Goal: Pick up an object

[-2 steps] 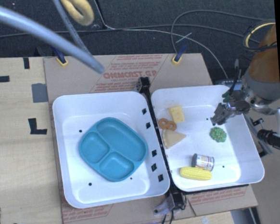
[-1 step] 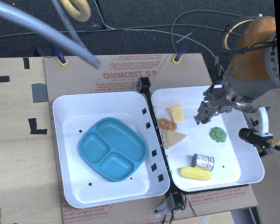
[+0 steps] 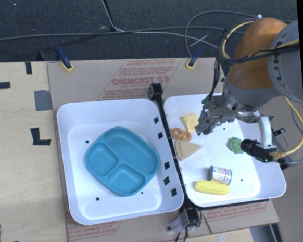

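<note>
In the right bin, my gripper hangs low over the upper left part, just right of a yellow cheese block. An orange pretzel lies left of it, with a tan wedge below that. A green broccoli piece sits to the gripper's right. Near the bin's front lie a small tin can and a yellow corn cob. Nothing shows between the fingers, and their spread is hidden by the dark wrist.
The left bin holds a blue divided plate. A black divider runs between the bins. The arm's orange band and grey body loom over the right bin's upper right, with cables trailing around it.
</note>
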`<state>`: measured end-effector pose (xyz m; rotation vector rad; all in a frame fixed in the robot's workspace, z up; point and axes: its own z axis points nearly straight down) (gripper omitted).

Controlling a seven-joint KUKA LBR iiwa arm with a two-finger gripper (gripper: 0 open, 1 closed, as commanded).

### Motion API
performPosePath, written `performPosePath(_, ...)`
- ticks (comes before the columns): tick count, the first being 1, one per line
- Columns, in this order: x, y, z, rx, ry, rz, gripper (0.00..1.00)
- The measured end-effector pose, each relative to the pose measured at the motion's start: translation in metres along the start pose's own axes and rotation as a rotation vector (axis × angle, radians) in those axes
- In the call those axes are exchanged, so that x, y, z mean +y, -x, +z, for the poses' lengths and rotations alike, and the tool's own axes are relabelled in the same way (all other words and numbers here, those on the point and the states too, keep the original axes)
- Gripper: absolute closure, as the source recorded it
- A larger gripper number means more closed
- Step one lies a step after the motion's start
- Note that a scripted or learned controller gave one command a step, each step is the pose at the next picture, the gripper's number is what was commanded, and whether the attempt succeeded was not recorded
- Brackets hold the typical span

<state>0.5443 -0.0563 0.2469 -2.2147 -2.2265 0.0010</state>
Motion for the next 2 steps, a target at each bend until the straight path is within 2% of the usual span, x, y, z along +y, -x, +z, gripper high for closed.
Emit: performPosePath(2, 0.012, -0.117, 0.007, 0.000, 0.000, -0.001, 1.00)
